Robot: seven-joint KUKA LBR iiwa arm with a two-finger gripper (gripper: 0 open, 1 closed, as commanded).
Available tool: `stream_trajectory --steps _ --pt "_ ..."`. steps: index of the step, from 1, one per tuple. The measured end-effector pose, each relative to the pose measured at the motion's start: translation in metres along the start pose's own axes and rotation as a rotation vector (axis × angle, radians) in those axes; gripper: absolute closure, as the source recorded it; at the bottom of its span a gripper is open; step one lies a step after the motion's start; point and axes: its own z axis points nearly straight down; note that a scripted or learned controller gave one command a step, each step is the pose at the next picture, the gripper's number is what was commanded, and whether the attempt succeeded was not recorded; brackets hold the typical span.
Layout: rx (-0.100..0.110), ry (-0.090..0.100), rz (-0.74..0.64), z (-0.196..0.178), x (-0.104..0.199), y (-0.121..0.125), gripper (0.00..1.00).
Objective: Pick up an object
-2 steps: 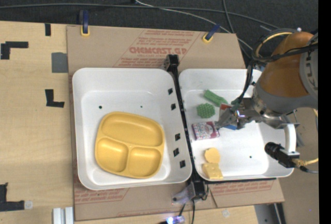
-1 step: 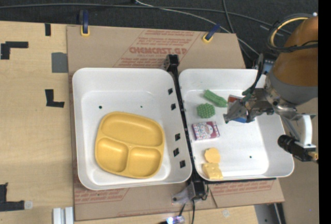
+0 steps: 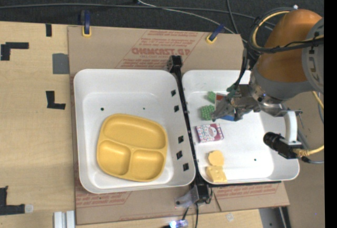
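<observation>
Down on the cardboard-covered bench [image 3: 158, 50], two white bins sit side by side; the left bin [image 3: 84, 85] holds a yellow divided tray [image 3: 131, 147]. Right of centre, the gripper [image 3: 231, 108] hangs over the right bin [image 3: 274, 171], just beside a green block [image 3: 206, 112]; its opening I cannot tell.

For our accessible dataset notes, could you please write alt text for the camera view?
A grey and orange robot arm reaches from the right, its gripper low over green blocks in the right white bin, which also holds a pink packet and yellow pieces. The left bin holds a yellow divided tray.
</observation>
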Motion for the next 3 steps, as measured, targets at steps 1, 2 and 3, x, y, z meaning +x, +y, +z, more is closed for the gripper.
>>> stream_trajectory --steps 1,2,3 --pt "0.001 -0.001 0.001 0.013 0.042 0.017 1.0" --pt "0.001 -0.001 0.0 0.015 0.086 0.031 1.0" --pt "0.002 -0.001 0.001 0.032 0.13 0.036 1.0"
